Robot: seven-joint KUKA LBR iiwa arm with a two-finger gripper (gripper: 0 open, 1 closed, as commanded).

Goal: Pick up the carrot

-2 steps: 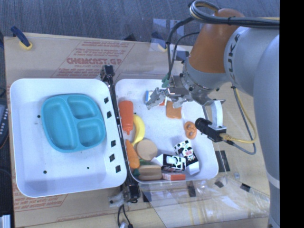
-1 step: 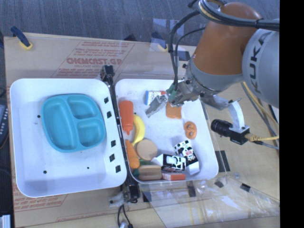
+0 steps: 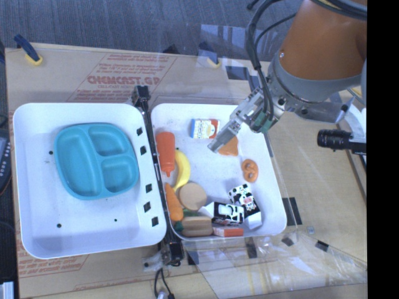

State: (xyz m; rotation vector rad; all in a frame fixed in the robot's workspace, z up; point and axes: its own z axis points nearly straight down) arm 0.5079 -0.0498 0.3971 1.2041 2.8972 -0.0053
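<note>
The carrot (image 3: 173,203) is a short orange taper lying along the left wall of the right bin (image 3: 265,161), between a banana (image 3: 181,169) and a tan round bun (image 3: 192,195). My gripper (image 3: 223,139) hangs over the upper middle of that bin, well up and to the right of the carrot. Its tip sits right beside an orange wedge (image 3: 232,147). Nothing shows whether the wedge is gripped or just lies beside the tip.
The right bin also holds a red-orange bottle (image 3: 165,151), a small carton (image 3: 204,128), an orange twist (image 3: 250,169), cow-patterned boxes (image 3: 240,204) and a brown roll (image 3: 197,226). A blue divided plate (image 3: 96,159) lies in the left bin (image 3: 31,217).
</note>
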